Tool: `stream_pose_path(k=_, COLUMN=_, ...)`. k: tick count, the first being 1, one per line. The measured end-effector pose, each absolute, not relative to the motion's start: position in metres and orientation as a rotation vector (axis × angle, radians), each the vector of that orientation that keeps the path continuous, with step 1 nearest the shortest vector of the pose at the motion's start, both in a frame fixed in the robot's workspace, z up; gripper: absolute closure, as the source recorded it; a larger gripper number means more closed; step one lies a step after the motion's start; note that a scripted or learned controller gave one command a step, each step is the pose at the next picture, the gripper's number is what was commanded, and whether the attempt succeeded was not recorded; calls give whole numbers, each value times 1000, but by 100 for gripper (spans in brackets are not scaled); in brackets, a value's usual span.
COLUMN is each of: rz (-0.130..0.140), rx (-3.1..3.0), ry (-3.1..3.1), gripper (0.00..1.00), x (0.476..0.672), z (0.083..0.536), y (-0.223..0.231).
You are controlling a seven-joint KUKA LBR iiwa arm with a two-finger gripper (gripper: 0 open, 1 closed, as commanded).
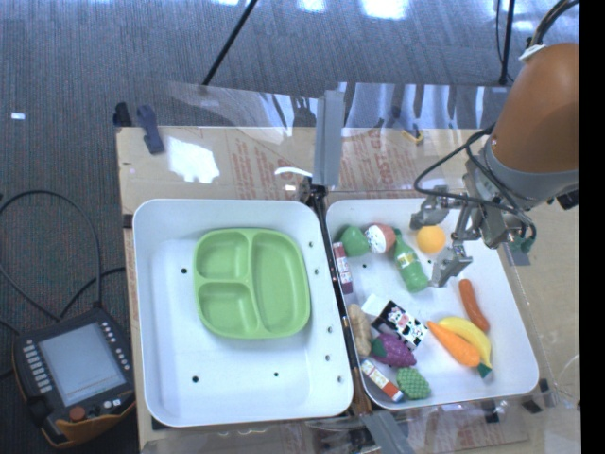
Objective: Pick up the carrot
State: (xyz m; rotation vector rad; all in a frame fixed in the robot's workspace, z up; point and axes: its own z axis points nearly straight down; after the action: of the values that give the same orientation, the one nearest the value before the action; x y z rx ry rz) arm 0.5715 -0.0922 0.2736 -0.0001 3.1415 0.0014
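Observation:
The carrot (pixel 454 345) is orange and tapered. It lies near the front right of the right bin (pixel 518 348), beside a yellow banana (pixel 473 333). My gripper (pixel 432 250) hangs over the middle of that bin, well behind the carrot and apart from it. It is open, with one finger (pixel 452 265) pointing down-left and the other near the bin's back. A small orange ball (pixel 431 239) shows in the gap between the fingers, lower down in the bin. Nothing is held.
The right bin also holds a red sausage (pixel 473 305), a green bottle (pixel 409 267), a green pepper (pixel 355 241), a black-and-white carton (pixel 397 323), purple grapes (pixel 394 351) and other small toys. A green divided plate (pixel 253 282) sits in the left bin (pixel 170 367).

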Motion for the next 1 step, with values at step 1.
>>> stream_pose_path(k=1, rz=4, rx=297, ry=3139, gripper=0, x=521, z=150, y=-143)
